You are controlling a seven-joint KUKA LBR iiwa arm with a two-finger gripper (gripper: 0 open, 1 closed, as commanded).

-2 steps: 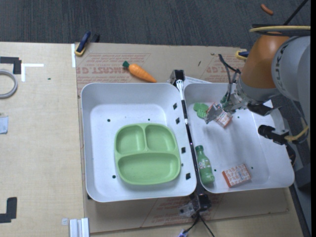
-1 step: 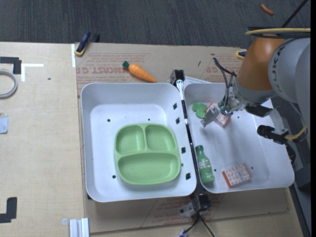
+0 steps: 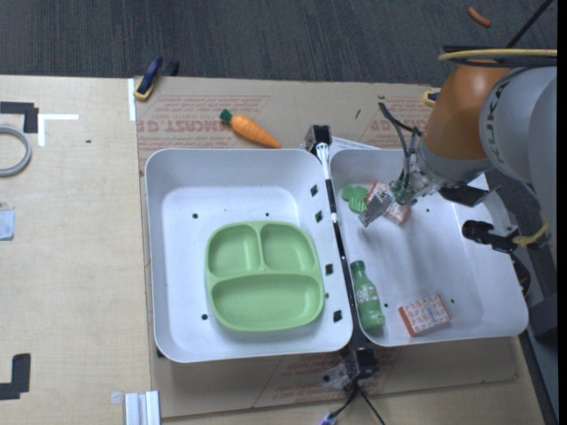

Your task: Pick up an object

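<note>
My gripper (image 3: 379,209) hangs low over the upper left part of the right bin (image 3: 478,308), reaching in from the right. A small pink and white packet (image 3: 398,207) lies right against the gripper, and a green object (image 3: 355,197) sits just to its left. A green bottle (image 3: 367,296) lies along the bin's left wall. Near the bin's front edge rests a red and white patterned packet (image 3: 425,313). Whether anything is gripped is hidden from this angle.
The left bin (image 3: 177,193) holds a green divided plate (image 3: 264,275). An orange carrot (image 3: 251,128) lies on the cardboard behind the bins. A blue and yellow tool (image 3: 149,77) sits at the cardboard's far left corner.
</note>
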